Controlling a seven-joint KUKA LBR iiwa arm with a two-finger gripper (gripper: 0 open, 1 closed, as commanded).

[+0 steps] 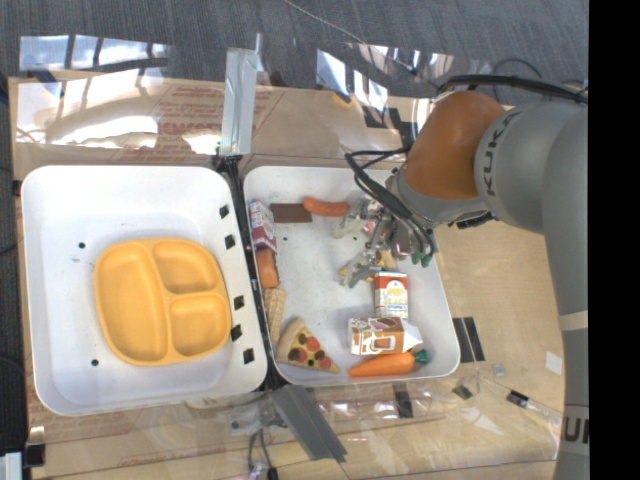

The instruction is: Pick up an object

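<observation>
**Camera view.** Grey arm with an orange band (455,158) reaching in from the right over the right-hand shallow white bin (440,318). Two-finger gripper (350,248) low above the bin floor, metal fingers (352,272) apart, bare white floor between them, nothing held.

Task object not yet singled out. Nearest candidates: small orange-and-white juice carton (392,294) just beside the gripper, and reddish-brown toy sausage (325,207) near the upper finger. Farther off: brown-and-white drink carton (377,336), orange toy carrot (383,365), toy pizza slice (305,349), tan waffle cone (275,308).

Likely failures, as judged from this pose:
- Closing on empty floor, since no object lies between the fingers.
- Knocking the juice carton over or nudging the sausage aside while descending.
- Catching two things at once in the crowded lower corner.

Surface smooth and hard, so light toys apt to slide rather than seat. Low bin walls limiting a sideways approach near the edges. Left-hand white bin (60,208) holding a yellow three-compartment plastic plate (160,300).
</observation>
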